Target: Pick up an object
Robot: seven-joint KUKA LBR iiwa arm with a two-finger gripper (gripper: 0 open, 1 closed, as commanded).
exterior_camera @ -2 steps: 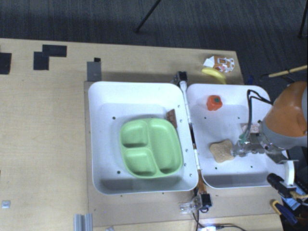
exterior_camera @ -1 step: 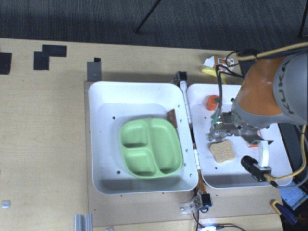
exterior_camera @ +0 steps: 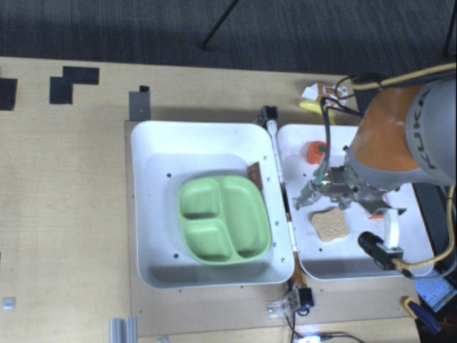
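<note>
Wooden bench (exterior_camera: 64, 213), two white bins (exterior_camera: 153, 191)
</note>
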